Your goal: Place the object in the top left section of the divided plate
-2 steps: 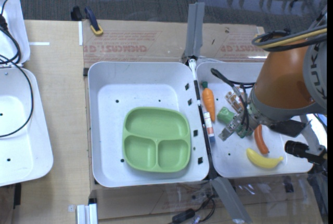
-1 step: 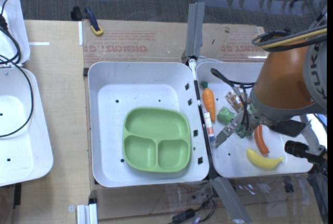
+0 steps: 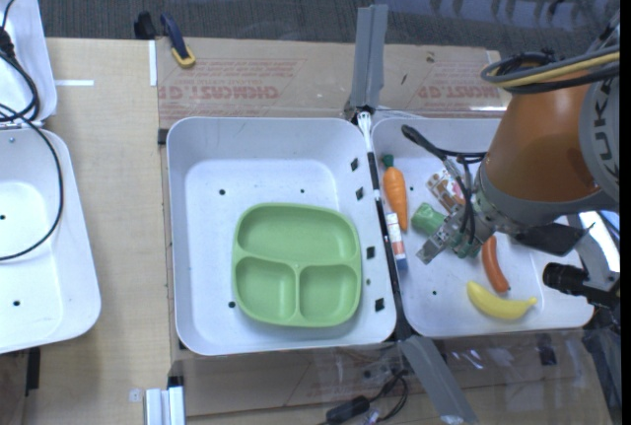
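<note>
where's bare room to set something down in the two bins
Left bin: bare white floor above the green divided plate and along its left side; all three plate sections lie bare. Right bin: crowded, with the carrot, green item, banana and the arm; a small bare patch sits left of the banana.

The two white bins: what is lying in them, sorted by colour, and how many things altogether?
Green: 2, the green divided plastic plate and the small green block
Orange: 2, the orange toy carrot and the orange-red toy chilli
Yellow: 1, the yellow toy banana
White: 1, the white marker pen
Total: 6
</note>
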